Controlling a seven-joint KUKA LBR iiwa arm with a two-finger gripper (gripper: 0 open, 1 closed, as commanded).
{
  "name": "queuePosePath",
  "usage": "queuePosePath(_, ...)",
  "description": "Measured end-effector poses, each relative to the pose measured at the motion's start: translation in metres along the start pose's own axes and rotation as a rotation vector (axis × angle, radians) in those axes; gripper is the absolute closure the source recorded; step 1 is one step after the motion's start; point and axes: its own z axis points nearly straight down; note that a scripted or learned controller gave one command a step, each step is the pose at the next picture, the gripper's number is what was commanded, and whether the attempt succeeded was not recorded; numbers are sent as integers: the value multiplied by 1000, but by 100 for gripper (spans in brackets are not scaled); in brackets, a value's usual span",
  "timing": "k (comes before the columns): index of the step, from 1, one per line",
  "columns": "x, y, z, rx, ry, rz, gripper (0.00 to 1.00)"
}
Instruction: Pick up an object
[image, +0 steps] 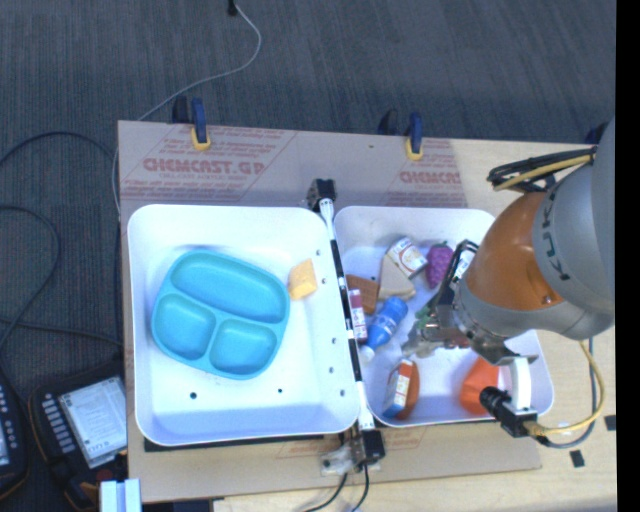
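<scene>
- Two white bins side by side on the counter (150, 165): left bin (150, 400), right bin (470, 215).
- Left bin holds two things: one blue divided tray (220, 312) with three compartments, and one small yellow block (303, 279) just beside the tray's upper right edge.
- Right bin holds a loose cluster: one blue bottle (385, 322), one red-brown bottle (402, 388), one purple item (439, 262), one white-and-red packet (406, 257), one brown piece (365, 292), one orange object (478, 386).
- Blue bottle lies on its side, long axis diagonal, from lower left to upper right.
- Red-brown bottle lies near the bin's front wall, long axis close to vertical in the frame; which end is the cap, cannot tell.
- Arm (560, 260) reaches in from the right, orange band over the right bin.
- End effector (430, 335) is low among the cluster, between the blue bottle and the orange object; cannot tell whether it is spread or closed, or whether it touches anything.
- Two blue-and-yellow clamps (199, 122) on the counter's far edge.
</scene>
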Motion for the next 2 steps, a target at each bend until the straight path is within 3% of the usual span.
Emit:
queuePosePath(1,0,0,0,0,0,0,0)
queuePosePath(2,1,-2,30,9,3,-2,0)
